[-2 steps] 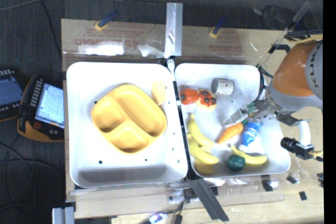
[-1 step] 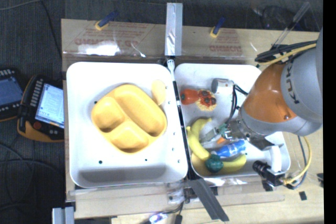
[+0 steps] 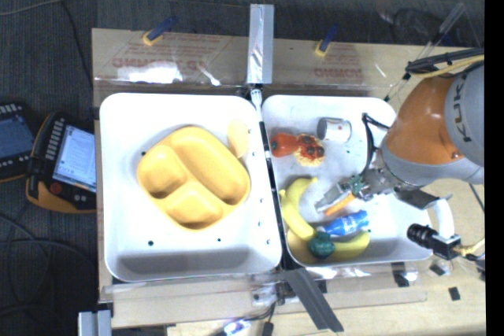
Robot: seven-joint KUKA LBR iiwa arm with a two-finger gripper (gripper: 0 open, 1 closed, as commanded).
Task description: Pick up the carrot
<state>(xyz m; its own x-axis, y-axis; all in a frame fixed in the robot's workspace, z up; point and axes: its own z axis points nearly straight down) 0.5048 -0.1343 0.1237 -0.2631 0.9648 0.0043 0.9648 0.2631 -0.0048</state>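
- Orange and slim, the carrot (image 3: 340, 206) lies in the right bin (image 3: 378, 110), just beside the banana (image 3: 298, 204) and above the blue bottle (image 3: 346, 223).
- We judge it light, stiff and a little slick, probably a plastic toy; it should not crush, but it could roll or slide out of a loose pinch.
- We would take it across its width near the middle, where the body is thickest.
- The gripper (image 3: 337, 197) sits right over the carrot; we cannot tell whether it grips anything.
- The bin floor is smooth white plastic, so a nudged carrot would skate.
- Room is tight: banana, bottle and a green piece (image 3: 321, 246) crowd one side, while the red toy (image 3: 285, 142) and the metal can (image 3: 334, 128) stand well apart.
- The left bin (image 3: 118, 248) carries a yellow tray (image 3: 193, 175).
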